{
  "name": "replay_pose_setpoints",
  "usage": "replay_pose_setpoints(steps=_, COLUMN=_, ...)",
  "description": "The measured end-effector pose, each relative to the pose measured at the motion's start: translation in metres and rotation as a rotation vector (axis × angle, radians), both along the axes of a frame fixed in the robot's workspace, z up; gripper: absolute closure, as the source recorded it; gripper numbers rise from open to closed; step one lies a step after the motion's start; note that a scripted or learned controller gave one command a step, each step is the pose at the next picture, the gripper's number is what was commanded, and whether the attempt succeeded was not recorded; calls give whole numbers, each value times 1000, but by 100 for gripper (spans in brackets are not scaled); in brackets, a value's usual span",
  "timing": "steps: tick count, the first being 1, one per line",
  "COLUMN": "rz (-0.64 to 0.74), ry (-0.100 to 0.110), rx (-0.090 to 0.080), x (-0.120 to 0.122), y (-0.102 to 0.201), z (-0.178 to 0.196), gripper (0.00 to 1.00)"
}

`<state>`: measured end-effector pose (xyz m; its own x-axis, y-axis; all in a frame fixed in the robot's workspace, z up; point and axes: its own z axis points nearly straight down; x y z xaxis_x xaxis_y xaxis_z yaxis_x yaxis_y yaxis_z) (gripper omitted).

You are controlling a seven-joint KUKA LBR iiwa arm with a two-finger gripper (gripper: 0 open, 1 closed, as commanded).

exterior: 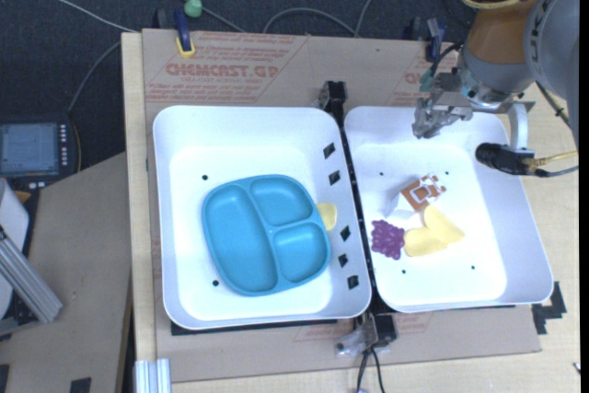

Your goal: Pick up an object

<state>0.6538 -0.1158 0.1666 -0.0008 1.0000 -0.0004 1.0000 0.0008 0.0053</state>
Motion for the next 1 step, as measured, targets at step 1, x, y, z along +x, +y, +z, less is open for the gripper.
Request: replay_pose_setpoints(steps=1, rz=1, ry=-1, rx=0, x=5, y=2, z=45, gripper=100)
